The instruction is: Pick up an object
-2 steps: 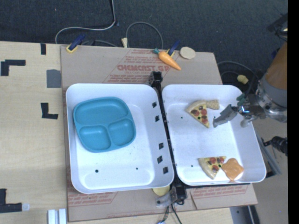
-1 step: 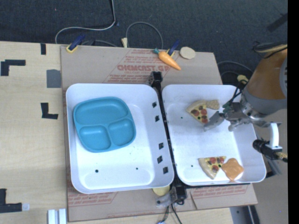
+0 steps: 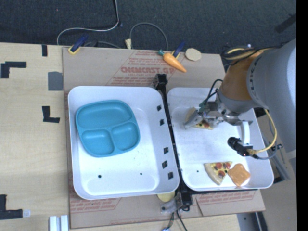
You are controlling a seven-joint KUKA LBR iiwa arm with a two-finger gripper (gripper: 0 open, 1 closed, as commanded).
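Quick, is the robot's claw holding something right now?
Gripper: low in the right bin, right at a pizza slice; whether it is open, shut or holding it cannot be told.

The cardboard sheet (image 3: 139, 71) under the two bins carries red printing. Above the bins, one large word on it appears to read "CHEMCAST", upside-on to the camera and partly cut off by the black clip. Smaller red lines around it, and along the sheet's left and lower edges, are too small to read.
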